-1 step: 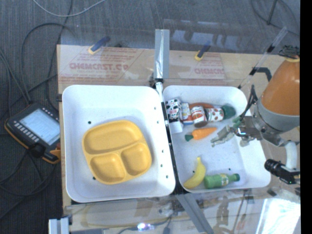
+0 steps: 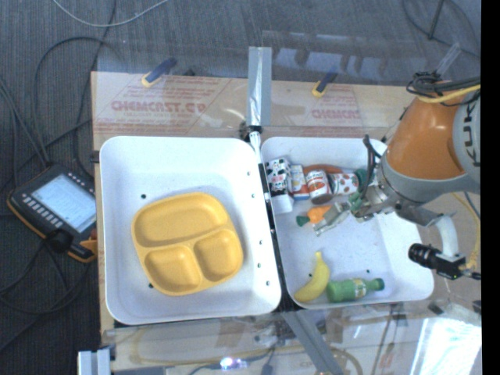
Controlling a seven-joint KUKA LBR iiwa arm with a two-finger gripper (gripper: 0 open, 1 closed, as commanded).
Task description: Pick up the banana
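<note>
Banana (image 2: 312, 279) in right bin (image 2: 406, 291), touching green bottle (image 2: 353, 288); claw (image 2: 341, 213) above, well apart, grip state unclear.

Banana (image 2: 312, 280): one, yellow, short and curved, unpeeled. Lies flat on the floor of the right bin (image 2: 406, 287), in the lower centre-right of the frame. Upper tip points toward the top of the frame; lower end bends left, near the bin's front-left corner. Free-lying.

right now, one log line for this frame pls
task: pick banana | gripper: over right bin, above banana | banana: beside green bottle, not held
</note>
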